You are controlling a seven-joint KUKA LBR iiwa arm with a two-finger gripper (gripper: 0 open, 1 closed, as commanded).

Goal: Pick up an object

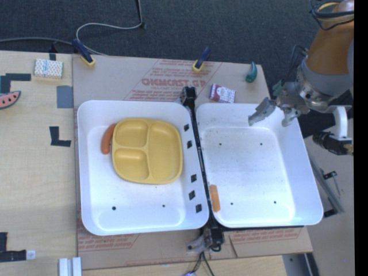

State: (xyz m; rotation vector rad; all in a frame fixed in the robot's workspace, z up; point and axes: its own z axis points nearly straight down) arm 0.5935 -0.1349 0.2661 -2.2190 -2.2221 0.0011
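In the left bin [95, 211] sits a yellow plate [147, 150] with three sections, and an orange hot dog [106, 140] peeks out at its left edge. A small orange carrot, maybe, [214, 198] lies in the right bin [299, 206] by its left wall. The gripper [273, 112] hangs over that bin's top right corner, fingers apart and holding nothing.

A dark grey carpet [201, 16] covers the floor behind the light wooden bench [34, 171], and a thin cable [109, 26] lies on it.

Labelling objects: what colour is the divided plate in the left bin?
Yellow; the divided plate shows clearly in the camera view.
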